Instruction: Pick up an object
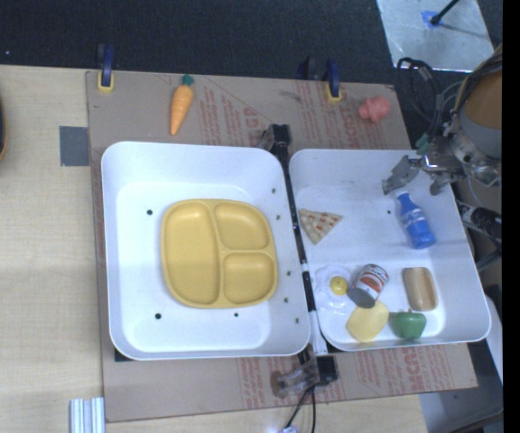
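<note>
- We are hovering the gripper (pixel 411 171) over the far right part of the right bin (pixel 350 183); its jaws are standing spread, pinching nothing.
- We are judging the blue bottle (pixel 414 221) the likeliest pick: it is lying just below the jaws, toward the near side, its long axis running roughly far-to-near.
- Near the bottle in the same bin we are seeing a pizza slice (pixel 319 225) to its left, and a can (pixel 369 283), a bread roll (pixel 420 289), and yellow and green fruit nearer us.
- The left bin (pixel 134 242), well left of the bottle, is holding a yellow divided plate (pixel 218 252).
</note>
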Action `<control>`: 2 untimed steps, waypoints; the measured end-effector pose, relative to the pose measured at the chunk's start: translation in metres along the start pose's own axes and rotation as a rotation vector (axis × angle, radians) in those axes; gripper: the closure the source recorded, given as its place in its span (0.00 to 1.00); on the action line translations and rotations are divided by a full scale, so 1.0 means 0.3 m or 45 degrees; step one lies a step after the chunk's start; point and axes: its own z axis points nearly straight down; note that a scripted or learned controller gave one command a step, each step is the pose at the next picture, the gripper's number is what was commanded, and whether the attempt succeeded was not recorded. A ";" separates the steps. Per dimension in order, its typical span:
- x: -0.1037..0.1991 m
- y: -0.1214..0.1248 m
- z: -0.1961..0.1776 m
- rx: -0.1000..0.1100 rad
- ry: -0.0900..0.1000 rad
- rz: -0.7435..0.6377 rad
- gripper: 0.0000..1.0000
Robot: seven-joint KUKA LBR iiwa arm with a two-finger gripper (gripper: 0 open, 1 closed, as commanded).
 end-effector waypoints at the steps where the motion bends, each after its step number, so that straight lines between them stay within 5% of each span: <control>1: -0.037 -0.111 -0.025 0.014 0.004 0.006 0.00; 2: -0.034 -0.185 0.003 0.015 0.004 0.004 0.00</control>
